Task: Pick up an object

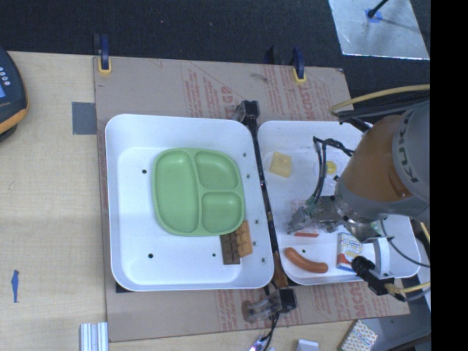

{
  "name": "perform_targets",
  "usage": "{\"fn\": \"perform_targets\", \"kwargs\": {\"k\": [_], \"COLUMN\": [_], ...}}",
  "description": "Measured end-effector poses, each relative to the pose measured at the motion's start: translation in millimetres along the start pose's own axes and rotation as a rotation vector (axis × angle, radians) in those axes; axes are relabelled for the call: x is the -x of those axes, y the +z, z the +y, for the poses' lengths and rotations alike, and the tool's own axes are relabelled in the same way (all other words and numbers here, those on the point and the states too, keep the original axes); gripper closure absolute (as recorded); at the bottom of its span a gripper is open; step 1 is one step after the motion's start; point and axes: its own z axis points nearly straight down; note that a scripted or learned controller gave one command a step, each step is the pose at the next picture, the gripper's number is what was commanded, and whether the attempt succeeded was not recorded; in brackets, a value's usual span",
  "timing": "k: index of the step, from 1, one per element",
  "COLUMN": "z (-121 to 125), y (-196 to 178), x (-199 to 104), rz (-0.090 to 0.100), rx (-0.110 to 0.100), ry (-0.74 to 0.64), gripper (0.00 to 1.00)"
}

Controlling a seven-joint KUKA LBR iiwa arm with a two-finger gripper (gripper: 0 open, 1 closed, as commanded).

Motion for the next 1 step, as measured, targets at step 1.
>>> {"fn": "perform_targets", "kwargs": {"k": [1], "z": [0.7], "y": [-10.2], "x": [1.0], "rz": [0.000], "rx": [0.000], "ry": [-0.001], "gripper": [1.00]}}
